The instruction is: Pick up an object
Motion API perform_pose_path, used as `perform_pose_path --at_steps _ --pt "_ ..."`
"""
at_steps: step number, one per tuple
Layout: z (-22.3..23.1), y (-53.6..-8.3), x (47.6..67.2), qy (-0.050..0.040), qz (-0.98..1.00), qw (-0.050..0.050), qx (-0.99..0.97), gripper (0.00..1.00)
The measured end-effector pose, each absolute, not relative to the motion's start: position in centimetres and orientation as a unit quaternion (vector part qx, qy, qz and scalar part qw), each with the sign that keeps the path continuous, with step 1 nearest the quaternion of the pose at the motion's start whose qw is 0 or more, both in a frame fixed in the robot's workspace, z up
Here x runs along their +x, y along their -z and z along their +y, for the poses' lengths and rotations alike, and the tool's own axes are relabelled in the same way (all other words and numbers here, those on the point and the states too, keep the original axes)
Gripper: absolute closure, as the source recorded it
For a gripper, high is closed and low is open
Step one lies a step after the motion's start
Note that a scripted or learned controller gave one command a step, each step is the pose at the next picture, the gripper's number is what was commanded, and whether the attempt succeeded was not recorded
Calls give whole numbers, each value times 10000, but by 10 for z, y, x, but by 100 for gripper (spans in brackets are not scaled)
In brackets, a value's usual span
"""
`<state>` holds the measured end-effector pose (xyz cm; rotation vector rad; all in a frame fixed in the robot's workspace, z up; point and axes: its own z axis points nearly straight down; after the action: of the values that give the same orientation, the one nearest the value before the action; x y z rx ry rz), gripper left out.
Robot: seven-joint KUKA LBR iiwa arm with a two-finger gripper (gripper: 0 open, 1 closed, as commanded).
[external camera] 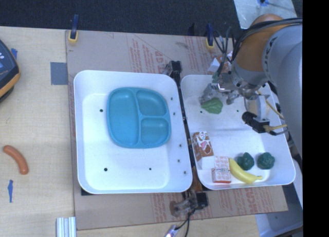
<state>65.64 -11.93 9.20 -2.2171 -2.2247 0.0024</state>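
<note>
- Nearest to me, at about 6 o'clock in the right bin (288, 177), lies a yellow banana (243, 173).
- Just beside the banana, at its 9 o'clock, sits a small red and white box (221, 169).
- At the banana's 1 o'clock are two dark green lumps (256, 161), side by side and close to it.
- A little farther back, near the right bin's left wall, lies a brown packet (202, 144) with a picture on it.
- Out on the wooden bench (36, 128), far over at 9 o'clock, a red sausage (16, 159) lies alone, well apart from both bins.
- The left bin (92, 169) holds a blue plate (139, 117) with three sections. The plate sits toward the bin's far half.
- Farther back in the right bin, at about 11 o'clock, is a light green thing (212, 106), soft looking, lying on the white floor.
- The gripper (218, 92) is right over that green thing, at its 12 o'clock, very close or touching. I cannot tell how its grip stands, or if it has hold of the green thing.
- Behind the gripper, at 2 o'clock, the grey arm (285, 51) with its orange band (254, 43) reaches in from the right.
- Farthest away, at the bench's left edge at 10 o'clock, part of a dark and yellow device (7, 71) pokes in.
</note>
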Motion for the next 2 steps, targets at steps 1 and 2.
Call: perform_pose_path --at_steps 1,2 --pt "-113 -92 656 -12 -7085 14 -7057 0" --pt "-114 -103 656 -16 -7093 17 -7049 100"
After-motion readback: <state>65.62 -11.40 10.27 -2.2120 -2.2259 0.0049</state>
